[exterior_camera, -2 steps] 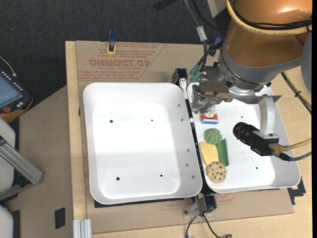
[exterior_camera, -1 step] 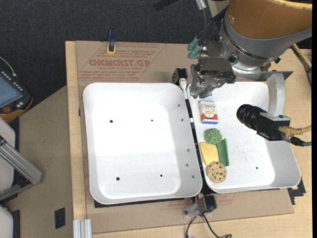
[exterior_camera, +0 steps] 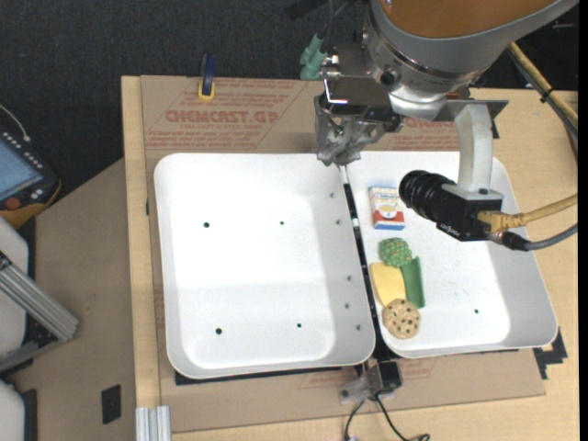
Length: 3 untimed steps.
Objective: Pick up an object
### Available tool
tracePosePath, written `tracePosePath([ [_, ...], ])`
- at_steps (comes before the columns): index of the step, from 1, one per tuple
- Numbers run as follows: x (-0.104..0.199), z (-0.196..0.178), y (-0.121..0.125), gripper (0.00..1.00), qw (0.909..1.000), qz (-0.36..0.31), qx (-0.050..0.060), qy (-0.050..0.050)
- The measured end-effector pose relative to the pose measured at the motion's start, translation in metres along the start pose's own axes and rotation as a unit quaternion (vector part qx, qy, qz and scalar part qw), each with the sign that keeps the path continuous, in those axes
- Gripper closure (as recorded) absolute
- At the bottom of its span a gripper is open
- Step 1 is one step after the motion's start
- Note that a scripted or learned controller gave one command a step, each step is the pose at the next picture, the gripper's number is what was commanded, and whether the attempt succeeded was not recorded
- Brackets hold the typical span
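Note:
My gripper (exterior_camera: 338, 150) hangs above the far end of the divide between the two bins, at the back edge of the right bin (exterior_camera: 496, 324). In the right bin lie a small white, blue and red carton (exterior_camera: 387, 207), a green bumpy piece (exterior_camera: 394, 251), a yellow wedge (exterior_camera: 388, 283), a green strip (exterior_camera: 413, 281) and a round brown cookie (exterior_camera: 401, 320). They sit in a column along the bin's left side, in front of the gripper. The nearest is the carton, a short way below and right of the fingertips.
The left bin (exterior_camera: 248, 265) lies beside the right one on a cardboard sheet (exterior_camera: 230, 108). A black cylindrical device (exterior_camera: 446, 205) on a white bracket with a cable hangs over the right bin's back half. A blue and yellow clamp (exterior_camera: 208, 85) grips the cardboard's far edge.

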State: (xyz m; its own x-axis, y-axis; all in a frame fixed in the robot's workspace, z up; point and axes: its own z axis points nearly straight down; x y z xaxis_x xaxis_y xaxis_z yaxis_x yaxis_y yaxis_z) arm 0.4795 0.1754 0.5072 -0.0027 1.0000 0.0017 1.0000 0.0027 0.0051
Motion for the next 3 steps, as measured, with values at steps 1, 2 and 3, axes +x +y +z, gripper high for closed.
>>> tracePosePath([
  [1,0.006,-0.029,0.000,1.00,1.0000,0.001,0.000,0.000],
  [2,0.034,-0.028,0.028,1.00,1.0000,0.001,0.000,0.000],
  [3,0.050,0.014,-0.002,1.00,1.0000,0.000,0.006,-0.002],
])
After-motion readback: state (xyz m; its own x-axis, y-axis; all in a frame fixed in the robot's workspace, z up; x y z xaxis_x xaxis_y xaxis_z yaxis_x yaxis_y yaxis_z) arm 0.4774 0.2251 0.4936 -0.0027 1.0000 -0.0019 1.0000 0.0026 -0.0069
